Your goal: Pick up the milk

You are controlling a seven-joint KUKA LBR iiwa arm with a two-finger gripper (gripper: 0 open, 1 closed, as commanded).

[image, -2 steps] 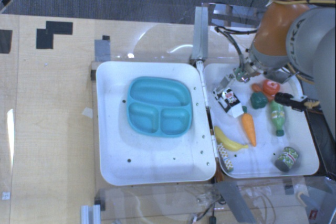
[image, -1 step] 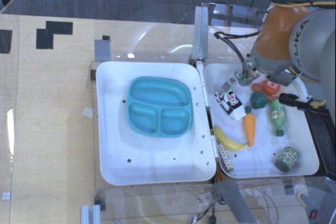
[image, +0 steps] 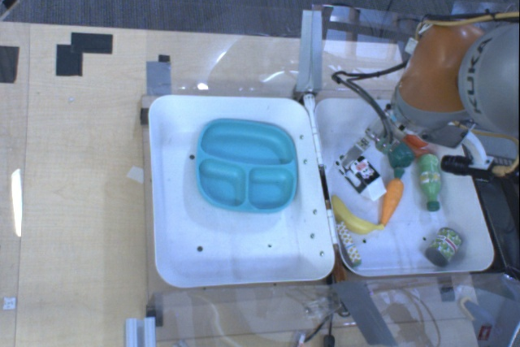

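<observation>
Camera view, looking down at a slant, has the pincer low in the right bin, under the bulk of the grey and orange arm, and whether it is spread or pressed together I cannot tell, since the wrist covers most of it. Just below and to the left of it lies the milk, a small white carton with black patches, lying tilted on the bin floor near the wall that divides the two bins; nothing shows it pinched, so I judge the pick-up not yet made. Close around the carton the bin is crowded: a carrot lies touching or nearly touching its lower right corner, a banana curves just below it, a green bottle stands a little further right, and a small can rests well apart toward the near corner. Something teal and red sits right beside the pincer, too hidden to name. The left bin holds a blue divided plate, and both bins sit on the pale wooden table. The danger from here, as I judge it, is the crowding: a descent slightly off could close on the carrot or the teal thing instead, or push the carton against the dividing wall. Lying tilted, the carton may also offer its wide face, too broad for a sound pinch, and slip out as it is lifted.
</observation>
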